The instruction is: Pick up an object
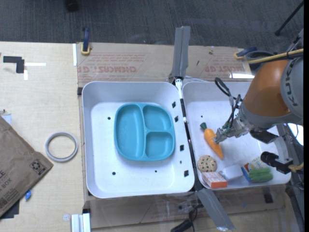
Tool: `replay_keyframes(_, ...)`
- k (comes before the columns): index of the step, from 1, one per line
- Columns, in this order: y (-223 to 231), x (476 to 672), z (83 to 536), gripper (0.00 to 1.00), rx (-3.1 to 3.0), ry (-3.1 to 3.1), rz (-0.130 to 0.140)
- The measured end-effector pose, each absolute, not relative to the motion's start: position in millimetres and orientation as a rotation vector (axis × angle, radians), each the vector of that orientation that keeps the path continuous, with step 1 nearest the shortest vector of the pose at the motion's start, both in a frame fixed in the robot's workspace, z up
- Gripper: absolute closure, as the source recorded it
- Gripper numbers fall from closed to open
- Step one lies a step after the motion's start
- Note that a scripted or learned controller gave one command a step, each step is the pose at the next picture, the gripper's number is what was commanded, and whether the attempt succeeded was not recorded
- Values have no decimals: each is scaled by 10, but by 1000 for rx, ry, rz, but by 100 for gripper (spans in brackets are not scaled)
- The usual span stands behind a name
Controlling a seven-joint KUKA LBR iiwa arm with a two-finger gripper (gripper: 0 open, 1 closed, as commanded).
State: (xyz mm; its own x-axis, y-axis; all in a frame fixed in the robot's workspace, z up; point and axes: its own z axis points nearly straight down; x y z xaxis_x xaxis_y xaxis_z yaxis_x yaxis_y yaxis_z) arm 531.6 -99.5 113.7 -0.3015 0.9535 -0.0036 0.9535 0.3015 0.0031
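- The end effector (pixel 221 136) hangs low in the right bin (pixel 193 96), its tip right at the orange carrot (pixel 213 143); from up here I cannot tell how far apart it stands or whether it has hold of anything.
- The carrot lies slanted near the right bin's left wall, green stub toward the far edge.
- Behind the end effector the arm (pixel 268 93) bulks in from the right, its orange band over the bin's right side.
- Just nearer than the carrot sits a round cookie (pixel 206 164), and beside that, along the bin's near edge, a small white and red box (pixel 214 179).
- In the right bin's near right corner lies a green item (pixel 259 175) against a small colourful packet, too small to name.
- The left bin (pixel 91 144) carries a teal divided plate (pixel 145 131), about in its middle.
- On the pale wooden worktop (pixel 34 105), left of the bins, rests a grey ring of tape (pixel 61 146); a brown cardboard box (pixel 17 166) sticks in at the near left corner.
- Flat cardboard with red print (pixel 125 64) lies under the far edge of the bins.
- Beyond the worktop's far edge the floor is dark grey carpet (pixel 135 8).
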Motion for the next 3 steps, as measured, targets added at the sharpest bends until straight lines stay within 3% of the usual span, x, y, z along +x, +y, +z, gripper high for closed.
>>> replay_keyframes(1, -979, 5300, 1104, 0, 1855, 2537, -3)
replay_keyframes(2, -1002, 5213, 912, 0, 1755, 2608, -1)
replay_keyframes(3, -1013, 5214, 1001, 100, 1761, 2603, -1)
